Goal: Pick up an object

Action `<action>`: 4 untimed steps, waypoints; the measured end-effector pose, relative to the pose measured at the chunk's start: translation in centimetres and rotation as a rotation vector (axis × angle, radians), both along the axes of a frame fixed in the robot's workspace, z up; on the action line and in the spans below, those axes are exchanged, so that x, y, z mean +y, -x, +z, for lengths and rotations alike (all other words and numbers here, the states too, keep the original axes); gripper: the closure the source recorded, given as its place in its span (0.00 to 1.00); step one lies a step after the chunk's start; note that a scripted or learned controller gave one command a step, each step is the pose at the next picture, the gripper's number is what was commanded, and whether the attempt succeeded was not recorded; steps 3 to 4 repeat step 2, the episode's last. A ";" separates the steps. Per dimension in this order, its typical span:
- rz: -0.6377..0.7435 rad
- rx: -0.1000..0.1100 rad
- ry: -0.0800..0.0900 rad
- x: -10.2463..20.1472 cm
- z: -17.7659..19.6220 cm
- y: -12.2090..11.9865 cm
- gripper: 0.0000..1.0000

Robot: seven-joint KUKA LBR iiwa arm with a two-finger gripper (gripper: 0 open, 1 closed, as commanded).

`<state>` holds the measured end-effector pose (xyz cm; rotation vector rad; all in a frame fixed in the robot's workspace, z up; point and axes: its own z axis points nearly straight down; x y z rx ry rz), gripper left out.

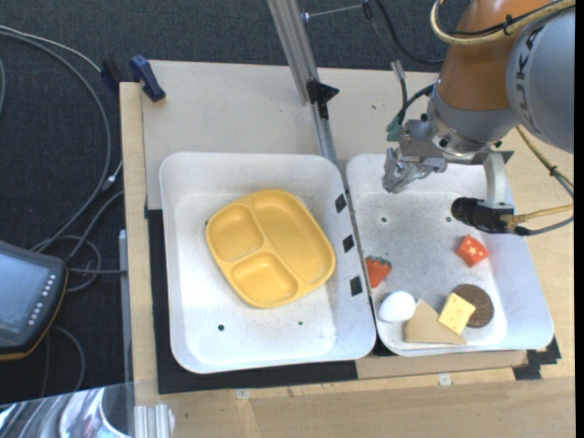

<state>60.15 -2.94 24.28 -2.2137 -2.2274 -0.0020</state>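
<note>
Camera view: left bin holds a yellow divided tray. Right bin holds strawberry, egg, cheese, cookie, red piece. My gripper hovers near its back edge, grasping nothing; its spread I cannot tell.

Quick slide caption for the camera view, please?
Pincer above the right bin of toy food; yellow divided tray in the left bin.

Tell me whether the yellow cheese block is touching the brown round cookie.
Touching. The camera view shows the yellow cheese block overlapping the brown cookie's left edge, with no gap between them.
</note>
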 end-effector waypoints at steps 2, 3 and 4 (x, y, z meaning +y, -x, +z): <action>0.001 -0.003 -0.001 10.4 -0.1 -2.6 1.00; 0.001 -0.003 -0.001 10.4 -0.1 -2.6 1.00; 0.001 -0.003 -0.001 10.4 -0.1 -2.6 1.00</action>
